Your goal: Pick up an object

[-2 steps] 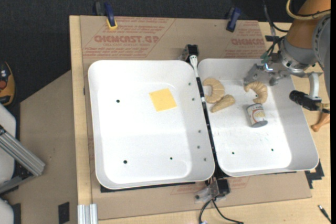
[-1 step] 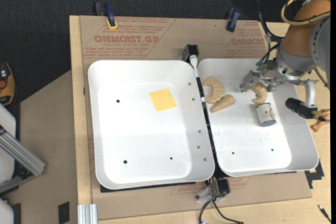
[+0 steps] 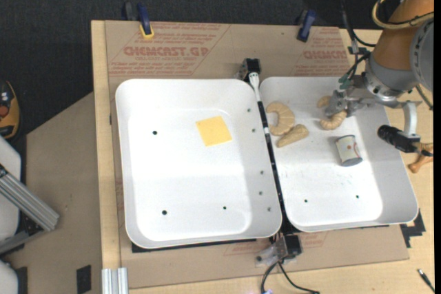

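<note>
Right white bin (image 3: 386, 210) holds a tan piece (image 3: 333, 122) directly beneath the pincer (image 3: 342, 105), grip state unclear.

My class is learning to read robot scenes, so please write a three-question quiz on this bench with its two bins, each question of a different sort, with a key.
1. True or false: the yellow square lies in the left bin.
2. Which thing lies nearest the gripper? A) the grey can B) the tan curved piece C) the yellow square
3. Fill in: the grey can lies in the ____ bin.

Key: 1 true. 2 B, the tan curved piece sits right below the gripper in the right bin. 3 right.
</note>
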Robot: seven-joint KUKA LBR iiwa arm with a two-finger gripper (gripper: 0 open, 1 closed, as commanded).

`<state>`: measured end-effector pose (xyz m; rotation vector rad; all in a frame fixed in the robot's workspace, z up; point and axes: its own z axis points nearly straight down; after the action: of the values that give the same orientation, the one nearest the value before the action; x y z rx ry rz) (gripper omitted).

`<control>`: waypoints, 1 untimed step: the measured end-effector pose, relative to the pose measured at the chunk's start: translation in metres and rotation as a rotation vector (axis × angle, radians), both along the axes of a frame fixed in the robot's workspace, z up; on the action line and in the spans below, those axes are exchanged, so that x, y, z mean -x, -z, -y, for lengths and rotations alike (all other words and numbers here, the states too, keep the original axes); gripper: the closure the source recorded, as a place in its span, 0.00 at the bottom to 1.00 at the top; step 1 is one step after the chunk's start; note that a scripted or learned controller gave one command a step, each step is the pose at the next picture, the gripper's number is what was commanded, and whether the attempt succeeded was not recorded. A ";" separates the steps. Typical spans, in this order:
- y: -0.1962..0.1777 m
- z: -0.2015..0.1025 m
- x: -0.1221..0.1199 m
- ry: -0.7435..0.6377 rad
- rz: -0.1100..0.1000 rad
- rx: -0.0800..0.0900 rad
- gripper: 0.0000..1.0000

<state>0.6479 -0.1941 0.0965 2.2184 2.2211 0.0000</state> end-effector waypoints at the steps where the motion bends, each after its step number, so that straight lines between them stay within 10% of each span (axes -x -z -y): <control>1: -0.076 -0.072 -0.009 -0.006 0.008 -0.001 1.00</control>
<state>0.6565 -0.1219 0.1729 2.2085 2.2246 0.0099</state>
